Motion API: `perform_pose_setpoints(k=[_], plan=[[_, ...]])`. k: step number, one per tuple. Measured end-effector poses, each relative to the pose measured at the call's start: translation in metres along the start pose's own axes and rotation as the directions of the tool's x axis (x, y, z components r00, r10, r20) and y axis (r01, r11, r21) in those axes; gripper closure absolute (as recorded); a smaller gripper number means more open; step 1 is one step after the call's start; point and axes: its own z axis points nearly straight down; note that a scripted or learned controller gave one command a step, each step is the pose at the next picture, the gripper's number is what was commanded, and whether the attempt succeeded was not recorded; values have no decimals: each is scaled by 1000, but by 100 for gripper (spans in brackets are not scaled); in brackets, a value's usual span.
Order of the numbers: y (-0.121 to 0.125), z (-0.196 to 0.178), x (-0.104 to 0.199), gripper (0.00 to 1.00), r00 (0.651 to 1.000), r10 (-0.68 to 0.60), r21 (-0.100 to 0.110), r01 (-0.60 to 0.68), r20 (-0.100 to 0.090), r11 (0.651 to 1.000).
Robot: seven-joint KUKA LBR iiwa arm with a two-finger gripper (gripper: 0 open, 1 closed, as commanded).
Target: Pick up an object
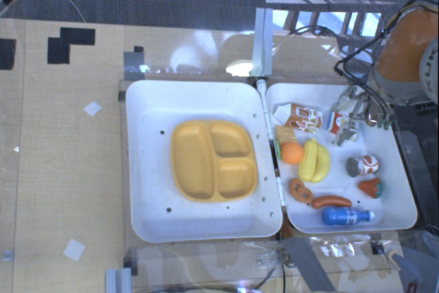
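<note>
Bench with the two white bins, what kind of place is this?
Probably a robot lab's grasping test bench: a grey arm reaches over a bin of toy food, beside a bin holding a yellow tray.

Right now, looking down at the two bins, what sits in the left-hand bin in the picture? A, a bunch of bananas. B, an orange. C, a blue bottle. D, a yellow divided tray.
D: the yellow divided tray lies alone in the left bin, while the blue bottle, the bananas and the orange all lie in the right bin.
</note>
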Motion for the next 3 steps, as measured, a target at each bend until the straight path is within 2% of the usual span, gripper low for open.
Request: perform_pose_setpoints(k=[1,2,3], plan=[[0,-1,0,0,1000,0,0,0,1,1000],[-8,-76,26,0,865,501,-1,-501,4,865],[-19,-103,73,0,632,775,3,-775,-1,632]])
